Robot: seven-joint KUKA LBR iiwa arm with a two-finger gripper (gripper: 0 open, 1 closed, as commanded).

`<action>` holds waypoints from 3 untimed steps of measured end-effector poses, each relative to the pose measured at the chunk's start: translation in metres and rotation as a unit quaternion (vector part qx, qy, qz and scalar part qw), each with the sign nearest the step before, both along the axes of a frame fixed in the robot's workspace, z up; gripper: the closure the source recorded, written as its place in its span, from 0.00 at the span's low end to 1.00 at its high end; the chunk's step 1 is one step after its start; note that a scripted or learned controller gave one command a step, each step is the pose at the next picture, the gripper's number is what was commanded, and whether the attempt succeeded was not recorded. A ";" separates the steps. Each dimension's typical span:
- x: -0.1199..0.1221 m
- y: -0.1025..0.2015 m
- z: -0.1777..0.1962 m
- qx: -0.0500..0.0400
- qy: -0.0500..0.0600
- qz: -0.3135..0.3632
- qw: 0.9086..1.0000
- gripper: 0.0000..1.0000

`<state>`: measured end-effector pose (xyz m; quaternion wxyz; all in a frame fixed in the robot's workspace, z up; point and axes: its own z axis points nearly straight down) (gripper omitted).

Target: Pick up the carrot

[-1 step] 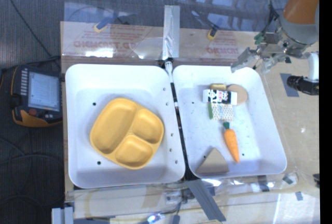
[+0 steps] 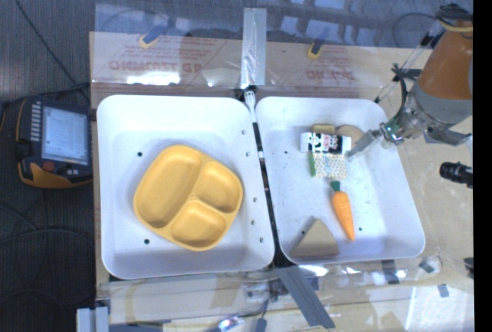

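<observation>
Camera view: carrot (image 2: pixel 343 215) lies in the right bin (image 2: pixel 400 242), well below the gripper (image 2: pixel 360 147); its grip state is unclear.

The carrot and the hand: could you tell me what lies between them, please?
In the camera view, bare white bin floor separates the carrot from the hand; the small patterned packet sits just left of that line.

An orange carrot (image 2: pixel 343 214) with green top, a yellow tray (image 2: pixel 189 195), white bins (image 2: pixel 115 138).
</observation>
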<state>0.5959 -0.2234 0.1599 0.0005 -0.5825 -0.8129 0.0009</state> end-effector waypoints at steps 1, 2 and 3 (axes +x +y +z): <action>-0.086 0.001 -0.037 0.001 -0.001 0.073 0.997 0.00; -0.046 0.093 -0.064 0.001 0.000 0.117 0.993 0.00; -0.045 0.094 -0.055 0.002 -0.001 0.117 0.993 1.00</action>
